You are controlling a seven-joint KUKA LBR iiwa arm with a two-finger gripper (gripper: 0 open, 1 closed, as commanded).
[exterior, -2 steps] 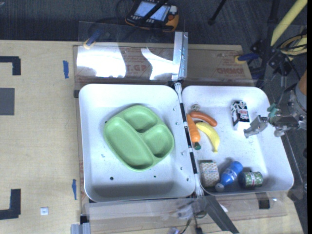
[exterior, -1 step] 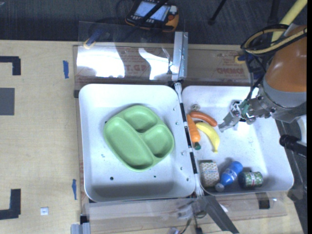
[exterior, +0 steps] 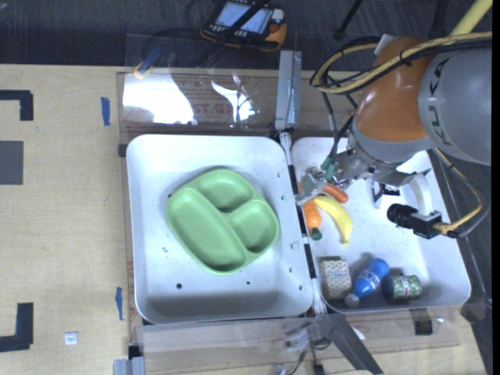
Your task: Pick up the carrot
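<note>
Camera view, looking down at a slant. Two white bins sit side by side on the table (exterior: 62,209). The left bin (exterior: 156,287) carries a green divided plate (exterior: 223,219). The right bin (exterior: 453,283) holds the clutter: a carrot (exterior: 312,216) lying against the bin's left wall, green tip toward the lower end; a banana (exterior: 337,216) touching it or just beside it on the right; a small red-orange item (exterior: 334,192) just above the banana, identity unclear to me. Along the near edge are a patterned box (exterior: 334,276), a blue bottle (exterior: 367,278) and a green can (exterior: 403,287).

The arm (exterior: 406,100) reaches in from the right. The claw (exterior: 316,180) is low over the upper end of the carrot. I cannot tell whether it is spread or pressed together; the wrist hides too much. I do not see the carrot between its fingers.

Handling judgement: the carrot looks like a light, stiff toy with a smooth, tapering skin, likely to slip if pinched near the thin end. I would grip across the thick orange middle, squarely. The bin wall and the banana crowd both sides, so a finger may catch either one.
</note>
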